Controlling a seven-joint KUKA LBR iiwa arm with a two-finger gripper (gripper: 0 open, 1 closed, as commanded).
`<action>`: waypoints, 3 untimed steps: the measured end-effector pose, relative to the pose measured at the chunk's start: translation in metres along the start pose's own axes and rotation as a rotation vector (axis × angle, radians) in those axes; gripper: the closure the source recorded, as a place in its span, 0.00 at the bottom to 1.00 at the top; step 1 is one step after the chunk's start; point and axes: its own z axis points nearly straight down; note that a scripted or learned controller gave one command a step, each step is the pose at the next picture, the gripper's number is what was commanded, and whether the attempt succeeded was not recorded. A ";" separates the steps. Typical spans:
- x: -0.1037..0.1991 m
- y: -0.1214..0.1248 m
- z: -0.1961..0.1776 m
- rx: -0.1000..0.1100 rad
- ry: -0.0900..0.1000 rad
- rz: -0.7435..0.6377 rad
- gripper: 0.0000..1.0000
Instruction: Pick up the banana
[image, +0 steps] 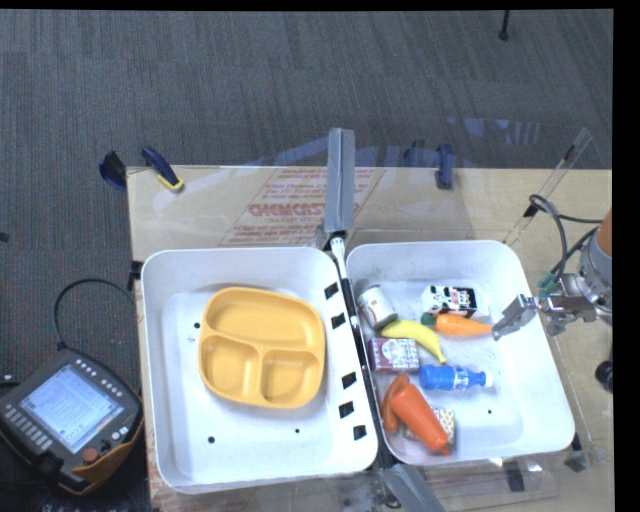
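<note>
Orange toy at right bin's near edge; banana beyond, untouched. Gripper just right of carrot, grasp state indiscernible.

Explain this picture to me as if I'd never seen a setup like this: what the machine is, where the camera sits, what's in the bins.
One camera looks down at a slant on a wooden bench holding two shallow white bins. The machine is a robot arm reaching in from the right; its gripper hovers over the right bin, near the small carrot. Nothing shows between its fingers.

The left bin holds a yellow divided plate. The right bin holds the banana it is meant to pick up, plus a small can, a cow-print carton, a pink box, a blue bottle and a large orange carrot. The handheld controller lies at lower left.
</note>
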 end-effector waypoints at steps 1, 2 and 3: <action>0.056 0.016 0.121 0.001 0.001 -0.154 0.00; 0.077 0.070 0.142 -0.003 -0.001 -0.093 0.00; 0.077 0.071 0.134 0.000 0.001 -0.093 1.00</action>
